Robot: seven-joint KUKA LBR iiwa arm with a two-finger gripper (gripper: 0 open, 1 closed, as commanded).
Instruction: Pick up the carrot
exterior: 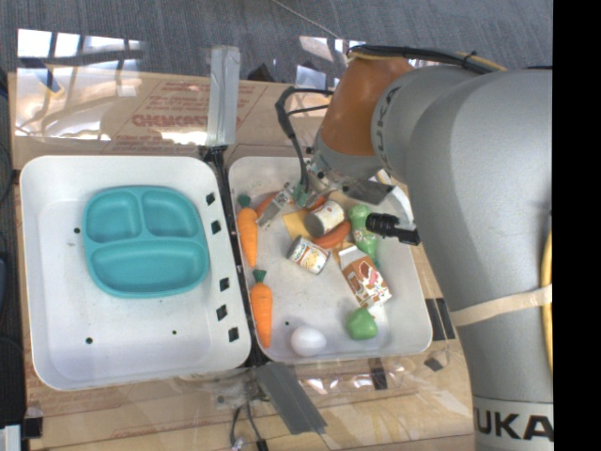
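Two carrots lie along the left wall of the right bin. One carrot lies lengthwise near the middle of that wall, and a second carrot with a green top lies nearer the front. My gripper reaches down into the back of the right bin, over the pile of toy food and just right of the upper carrot's far end. The grey wrist and orange band hide most of it. Nothing visibly hangs from it.
Beside the carrots are two small cans, a yellow wedge, green vegetables, a printed packet and a white egg. The left bin holds a teal divided plate. The arm covers the right side.
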